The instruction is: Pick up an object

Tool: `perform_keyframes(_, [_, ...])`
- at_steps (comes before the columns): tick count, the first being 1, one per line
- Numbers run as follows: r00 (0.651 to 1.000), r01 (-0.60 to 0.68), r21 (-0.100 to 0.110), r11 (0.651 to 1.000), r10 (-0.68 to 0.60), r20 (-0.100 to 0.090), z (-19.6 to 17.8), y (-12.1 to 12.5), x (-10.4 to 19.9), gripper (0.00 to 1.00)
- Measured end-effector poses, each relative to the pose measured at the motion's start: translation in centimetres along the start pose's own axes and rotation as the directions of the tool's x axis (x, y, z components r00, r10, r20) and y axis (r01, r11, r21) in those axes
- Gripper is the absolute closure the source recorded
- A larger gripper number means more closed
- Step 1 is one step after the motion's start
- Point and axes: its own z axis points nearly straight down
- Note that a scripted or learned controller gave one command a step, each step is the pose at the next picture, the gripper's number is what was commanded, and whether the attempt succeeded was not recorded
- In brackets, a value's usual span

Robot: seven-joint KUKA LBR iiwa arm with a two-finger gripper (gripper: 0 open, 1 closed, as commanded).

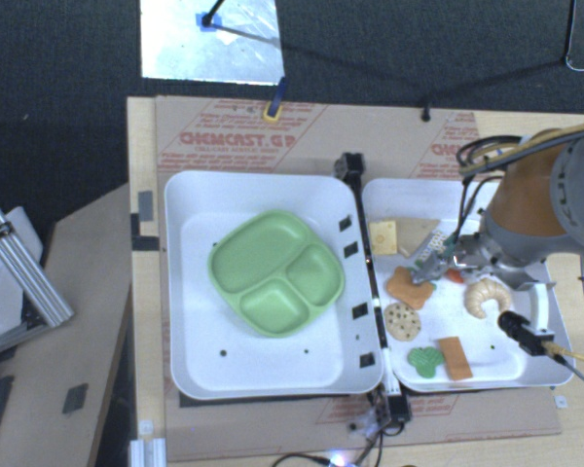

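Note:
My gripper (pixel 430 261) hangs low in the right bin (pixel 409 195), just above and touching the upper edge of a flat orange piece (pixel 409 288). Around it lie a pale yellow square (pixel 383 235), a round cookie (pixel 402 321), a croissant (pixel 487 296), a green broccoli-like piece (pixel 425 361) and an orange-brown rectangular block (pixel 455 357). A small red thing (pixel 454 276) peeks out beside the gripper. The fingers blur against the toys beneath them.
The left bin (pixel 190 358) holds a green divided plate (pixel 275 272). A black divider (pixel 363 261) runs between the bins. The arm's grey and orange body (pixel 535 202) covers the right bin's far right side, with cables looping above it.

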Motion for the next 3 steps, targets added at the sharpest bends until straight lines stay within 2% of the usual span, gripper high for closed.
perform_keyframes(1, [1.000,0.001,-0.006,1.000,-0.001,0.000,-1.4,0.2,0.0,1.00])
perform_keyframes(3, [1.000,0.006,-0.004,1.000,-0.006,0.001,-13.0,1.4,-0.1,1.00])
